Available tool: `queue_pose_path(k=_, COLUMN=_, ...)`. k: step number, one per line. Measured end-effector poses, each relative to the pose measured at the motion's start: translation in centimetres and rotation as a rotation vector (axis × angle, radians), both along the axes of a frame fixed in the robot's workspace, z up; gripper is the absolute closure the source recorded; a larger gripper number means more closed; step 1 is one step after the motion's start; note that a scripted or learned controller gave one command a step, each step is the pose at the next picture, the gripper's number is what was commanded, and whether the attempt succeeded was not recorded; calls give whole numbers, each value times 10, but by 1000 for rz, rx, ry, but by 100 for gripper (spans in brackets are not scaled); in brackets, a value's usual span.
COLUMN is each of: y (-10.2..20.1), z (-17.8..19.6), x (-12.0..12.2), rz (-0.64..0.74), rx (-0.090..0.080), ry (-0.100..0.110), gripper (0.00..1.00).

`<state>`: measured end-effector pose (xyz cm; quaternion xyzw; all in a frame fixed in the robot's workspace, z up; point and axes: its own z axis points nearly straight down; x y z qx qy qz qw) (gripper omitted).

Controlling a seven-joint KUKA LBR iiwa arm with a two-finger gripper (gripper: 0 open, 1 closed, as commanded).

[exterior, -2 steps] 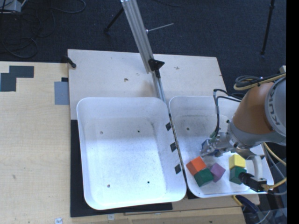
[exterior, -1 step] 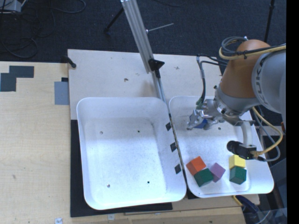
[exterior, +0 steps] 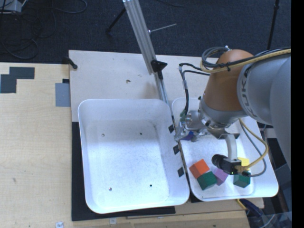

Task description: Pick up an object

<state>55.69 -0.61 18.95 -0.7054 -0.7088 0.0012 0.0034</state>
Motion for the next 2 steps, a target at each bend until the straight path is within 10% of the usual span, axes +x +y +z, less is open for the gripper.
queue_pose_path(k=2, y=93, z=123, x=-6, rz=-1, rx=-1, ry=-11, gripper=100)
